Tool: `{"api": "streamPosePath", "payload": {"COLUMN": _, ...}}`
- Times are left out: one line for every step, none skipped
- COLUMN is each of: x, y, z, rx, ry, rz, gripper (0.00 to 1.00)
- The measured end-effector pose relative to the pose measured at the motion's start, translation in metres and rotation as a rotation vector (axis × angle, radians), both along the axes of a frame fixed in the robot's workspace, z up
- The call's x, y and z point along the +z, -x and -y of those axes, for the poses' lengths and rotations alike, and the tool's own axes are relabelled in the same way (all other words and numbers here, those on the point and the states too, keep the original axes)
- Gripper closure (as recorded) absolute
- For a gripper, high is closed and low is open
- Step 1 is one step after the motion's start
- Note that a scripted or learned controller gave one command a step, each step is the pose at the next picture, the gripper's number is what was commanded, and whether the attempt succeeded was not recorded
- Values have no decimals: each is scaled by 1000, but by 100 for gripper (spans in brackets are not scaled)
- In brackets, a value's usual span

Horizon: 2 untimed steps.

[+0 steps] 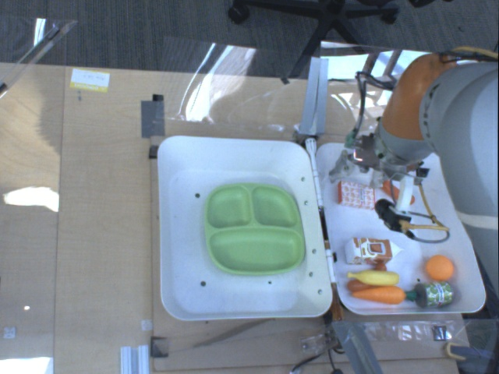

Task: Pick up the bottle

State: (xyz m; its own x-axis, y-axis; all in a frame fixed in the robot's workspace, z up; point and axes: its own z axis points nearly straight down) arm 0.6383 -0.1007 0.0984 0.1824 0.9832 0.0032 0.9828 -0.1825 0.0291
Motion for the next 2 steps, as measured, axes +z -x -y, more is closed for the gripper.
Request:
{"api": "streamPosePath", "payload": {"x": 1, "y": 52, "z": -12, "rx": 117, "ry": 10, "rz": 8, "gripper": 0}}
{"api": "streamPosePath", "payload": {"x": -1, "y": 79, "z": -11, "rx": -157, "ry": 0, "rz": 10, "gripper": 0}}
